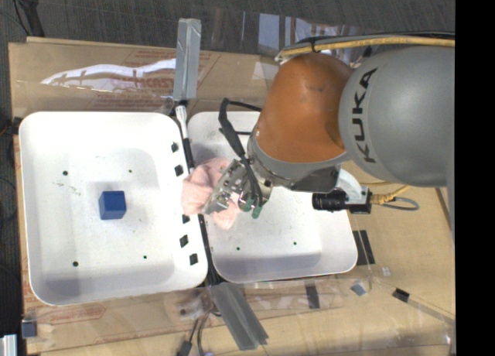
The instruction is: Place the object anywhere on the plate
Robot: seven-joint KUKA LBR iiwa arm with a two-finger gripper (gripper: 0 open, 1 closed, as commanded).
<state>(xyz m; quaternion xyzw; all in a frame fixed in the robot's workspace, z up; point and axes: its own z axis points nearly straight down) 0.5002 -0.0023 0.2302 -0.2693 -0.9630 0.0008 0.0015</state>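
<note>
A small blue cube [113,204] rests on the floor of the left bin [46,138], a little left of its middle. A pale pink, plate-like thing [199,183] lies at the left edge of the right bin [309,248], against the divider between the bins. My gripper [234,198] hangs low over the right side of this pink thing and hides part of it. I see nothing held in the gripper. The cube is well apart from the gripper, to its left.
The grey arm with its orange band [305,118] covers most of the back of the right bin. Black clips [184,240] line the divider between the bins. A cable [387,201] runs off to the right. Brown cardboard [93,76] surrounds both bins.
</note>
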